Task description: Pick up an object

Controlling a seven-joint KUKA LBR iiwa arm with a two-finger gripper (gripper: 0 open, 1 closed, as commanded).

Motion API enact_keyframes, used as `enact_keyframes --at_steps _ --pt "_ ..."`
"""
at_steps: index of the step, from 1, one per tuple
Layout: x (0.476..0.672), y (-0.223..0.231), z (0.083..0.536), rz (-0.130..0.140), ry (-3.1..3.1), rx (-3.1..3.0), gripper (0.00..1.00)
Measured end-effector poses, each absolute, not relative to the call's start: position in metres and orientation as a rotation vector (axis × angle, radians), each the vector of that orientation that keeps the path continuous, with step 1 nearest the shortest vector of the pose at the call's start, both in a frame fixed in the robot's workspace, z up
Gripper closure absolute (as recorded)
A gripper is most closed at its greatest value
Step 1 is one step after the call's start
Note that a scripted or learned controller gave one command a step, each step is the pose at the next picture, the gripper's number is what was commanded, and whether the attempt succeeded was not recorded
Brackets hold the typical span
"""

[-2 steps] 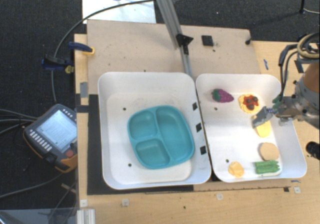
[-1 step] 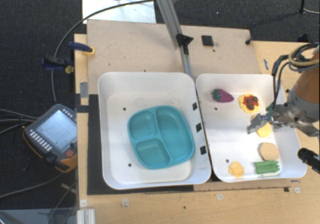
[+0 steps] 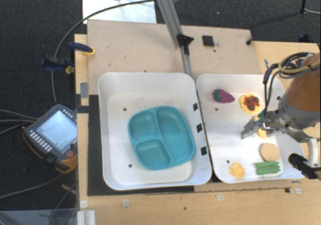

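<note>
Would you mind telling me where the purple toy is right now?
The purple toy lies in the right bin, near its far-left corner, just left of the yellow-and-red piece.

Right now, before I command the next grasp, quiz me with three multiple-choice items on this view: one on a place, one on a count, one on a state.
1. Where does the teal divided tray lie?
A. in the left bin
B. in the right bin
C. on the bare bench

2. How many compartments does that tray have?
A. two
B. three
C. five

3. How does the pincer stand?
A. high over the left bin
B. low over the right bin, among the toy foods
C. outside both bins

Key:
1 A: the tray rests on the floor of the left bin.
2 B: two upper wells and one lower one show.
3 B: it sits over the right bin, between the pizza toy and the tan round piece.
</note>
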State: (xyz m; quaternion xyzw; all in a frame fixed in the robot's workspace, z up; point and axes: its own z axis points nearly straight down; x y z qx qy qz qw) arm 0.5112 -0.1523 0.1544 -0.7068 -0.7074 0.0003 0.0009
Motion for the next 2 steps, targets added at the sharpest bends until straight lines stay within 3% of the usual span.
enact_keyframes --at_steps 1,2 --pt "0.513 -0.153 0.167 -0.004 -2.225 -2.223 1.00" --pt "0.514 -0.153 0.221 -0.006 -2.231 -2.221 1.00"
